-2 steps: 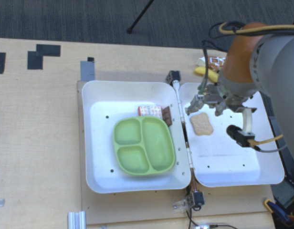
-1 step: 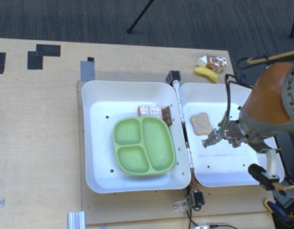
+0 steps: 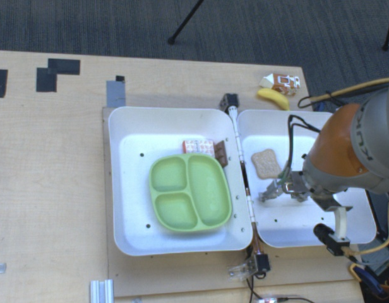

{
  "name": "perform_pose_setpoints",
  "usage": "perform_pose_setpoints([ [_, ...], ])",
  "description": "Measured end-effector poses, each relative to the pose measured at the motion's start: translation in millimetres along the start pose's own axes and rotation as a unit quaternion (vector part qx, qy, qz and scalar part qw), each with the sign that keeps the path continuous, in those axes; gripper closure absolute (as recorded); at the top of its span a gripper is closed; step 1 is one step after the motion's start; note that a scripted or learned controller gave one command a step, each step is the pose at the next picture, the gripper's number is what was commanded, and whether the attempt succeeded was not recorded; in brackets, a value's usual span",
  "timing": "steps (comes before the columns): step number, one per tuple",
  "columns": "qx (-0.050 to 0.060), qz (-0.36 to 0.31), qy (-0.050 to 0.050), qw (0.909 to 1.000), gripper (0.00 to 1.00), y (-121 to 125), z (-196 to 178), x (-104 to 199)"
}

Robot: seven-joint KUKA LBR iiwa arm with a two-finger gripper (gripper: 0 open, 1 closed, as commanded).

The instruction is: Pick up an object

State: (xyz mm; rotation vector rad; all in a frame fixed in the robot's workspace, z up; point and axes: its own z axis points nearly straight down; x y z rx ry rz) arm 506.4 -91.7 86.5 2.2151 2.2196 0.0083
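My end effector (image 3: 270, 193) hangs low inside the right bin (image 3: 365, 229), just below a flat tan slice of bread (image 3: 266, 163). Whether it is open or closed, I cannot tell from this angle, and I see nothing held in it. So I judge I am in the approach step, before any grasp.

The bread slice lies in the upper left part of the right bin, near the wall between the two bins. It seems the nearest thing to take. The next move, I think, calls for a short shift toward the slice and then a descent, with care because the slice is thin and flat on the floor of the bin.

I count two white bins. In the left bin (image 3: 128, 232) there is one green plate (image 3: 191, 193) with three compartments, one small patterned box (image 3: 198, 146) and one small brown piece (image 3: 220, 153) beside it. On the tabletop (image 3: 49, 188) behind the bins lie one banana (image 3: 272, 97) and one small packet (image 3: 284, 81).
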Motion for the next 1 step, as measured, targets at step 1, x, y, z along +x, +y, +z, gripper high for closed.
perform_pose_setpoints([
  [1,-0.002,-0.001,0.000,1.0000,1.00,1.8,-11.4,0.1],
])
